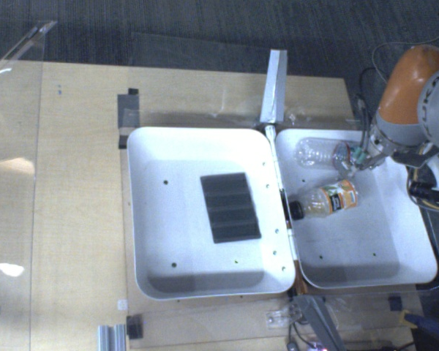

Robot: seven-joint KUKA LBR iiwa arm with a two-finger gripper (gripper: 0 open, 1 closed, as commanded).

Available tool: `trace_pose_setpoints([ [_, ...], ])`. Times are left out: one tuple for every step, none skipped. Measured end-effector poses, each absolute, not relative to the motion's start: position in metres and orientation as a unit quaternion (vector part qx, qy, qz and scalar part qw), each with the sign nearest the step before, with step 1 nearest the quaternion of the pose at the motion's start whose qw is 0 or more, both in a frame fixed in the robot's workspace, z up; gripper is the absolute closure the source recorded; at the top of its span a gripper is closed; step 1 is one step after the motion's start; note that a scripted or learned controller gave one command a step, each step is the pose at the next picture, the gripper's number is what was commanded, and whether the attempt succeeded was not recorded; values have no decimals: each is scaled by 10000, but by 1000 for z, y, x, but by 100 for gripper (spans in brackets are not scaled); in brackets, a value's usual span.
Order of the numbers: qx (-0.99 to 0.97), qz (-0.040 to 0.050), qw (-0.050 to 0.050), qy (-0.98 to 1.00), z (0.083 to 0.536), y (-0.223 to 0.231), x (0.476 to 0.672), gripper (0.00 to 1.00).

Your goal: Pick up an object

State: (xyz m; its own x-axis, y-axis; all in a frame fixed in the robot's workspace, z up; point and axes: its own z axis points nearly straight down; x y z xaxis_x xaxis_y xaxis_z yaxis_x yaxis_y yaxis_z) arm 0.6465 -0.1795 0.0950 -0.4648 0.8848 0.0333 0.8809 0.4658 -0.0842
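While the gripper (pixel 353 159) hangs over the right bin (pixel 413 269) (finger state impossible to tell), a clear bottle (pixel 318 153) lies just beside it and a labelled bottle (pixel 329 199) nearby below.

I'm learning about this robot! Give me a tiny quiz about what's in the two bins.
1. True or false: the black ridged pad lies in the left bin.
2. Which bin holds the bottle with the orange label? A) left B) right
3. Fill in: the end effector is over the ____ bin, near the clear bottle.

Key: 1 true; 2 B, the right bin; 3 right.
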Motion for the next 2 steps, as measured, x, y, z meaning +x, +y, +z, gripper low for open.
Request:
trace_pose_setpoints([
  [-5404, 84, 168, -8412, 159, -129, 660, 100],
  [-5402, 85, 167, -8413, 159, -129, 660, 0],
])
